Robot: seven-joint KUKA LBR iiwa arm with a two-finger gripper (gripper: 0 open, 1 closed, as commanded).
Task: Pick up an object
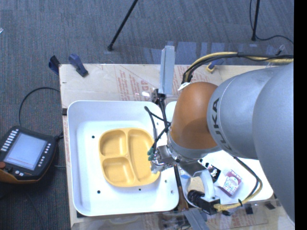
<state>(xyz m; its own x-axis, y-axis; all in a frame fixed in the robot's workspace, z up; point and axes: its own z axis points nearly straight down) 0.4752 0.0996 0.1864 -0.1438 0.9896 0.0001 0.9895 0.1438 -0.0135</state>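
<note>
Yellow three-compartment tray [125, 156], apparently plastic.

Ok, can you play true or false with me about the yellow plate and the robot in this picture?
1. The yellow plate has three sections. True.
2. The yellow plate lies in the right bin. False: it lies in the left bin.
3. The gripper is over the plate's right edge. True.
4. A small pink packet lies in the left bin. False: it is on the right side, under the arm.
5. A handheld screen controller rests on the floor left of the bench. True.
</note>
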